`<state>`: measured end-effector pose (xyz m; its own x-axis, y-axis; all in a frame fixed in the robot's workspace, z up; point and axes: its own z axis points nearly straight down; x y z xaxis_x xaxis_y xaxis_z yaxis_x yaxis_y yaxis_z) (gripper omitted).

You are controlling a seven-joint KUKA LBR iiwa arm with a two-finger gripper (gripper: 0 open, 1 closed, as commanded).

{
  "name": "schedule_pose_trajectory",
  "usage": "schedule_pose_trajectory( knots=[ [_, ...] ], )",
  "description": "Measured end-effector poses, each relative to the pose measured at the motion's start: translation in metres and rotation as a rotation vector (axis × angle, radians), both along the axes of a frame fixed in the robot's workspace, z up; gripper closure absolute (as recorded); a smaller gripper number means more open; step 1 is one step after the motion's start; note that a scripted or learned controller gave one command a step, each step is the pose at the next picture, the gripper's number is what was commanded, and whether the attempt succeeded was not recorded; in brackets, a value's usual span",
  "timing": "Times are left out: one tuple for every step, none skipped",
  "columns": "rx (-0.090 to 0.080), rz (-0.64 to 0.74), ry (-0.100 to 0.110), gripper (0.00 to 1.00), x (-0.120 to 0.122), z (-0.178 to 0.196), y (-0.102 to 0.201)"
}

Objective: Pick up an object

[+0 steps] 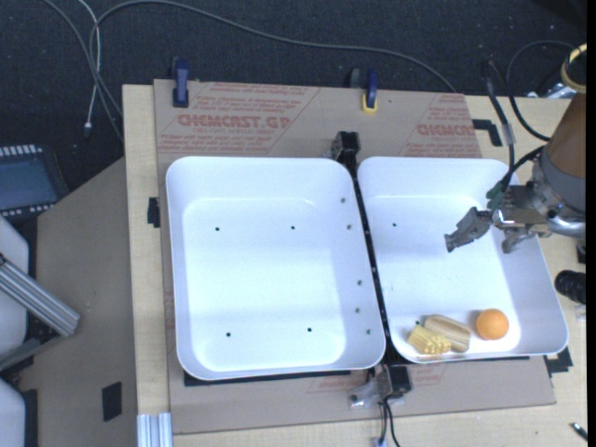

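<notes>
While the gripper (486, 233) is hanging over the right bin (410, 194), its two fingers are standing spread apart and holding nothing at all. Below it, toward the bin's near edge, an orange ball (492, 324) is sitting just beside a tan roll-shaped piece (449, 329) and a yellow corn-like piece (426, 343), those two touching. I'm judging the ball light, rigid and prone to rolling, so pinching across its middle looks safest. Crowding is becoming the worry: the bin's near wall and the neighbouring roll are leaving little finger room. Further left, the left bin (186, 277) is lying alongside, well apart from the action.
</notes>
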<state>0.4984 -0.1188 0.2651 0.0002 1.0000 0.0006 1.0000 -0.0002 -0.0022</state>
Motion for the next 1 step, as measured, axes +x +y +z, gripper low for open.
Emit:
schedule_pose_trajectory(
  knots=[
    [0.0, 0.0, -0.003, 0.0, 0.0005, 0.0011, 0.0]
  ],
)
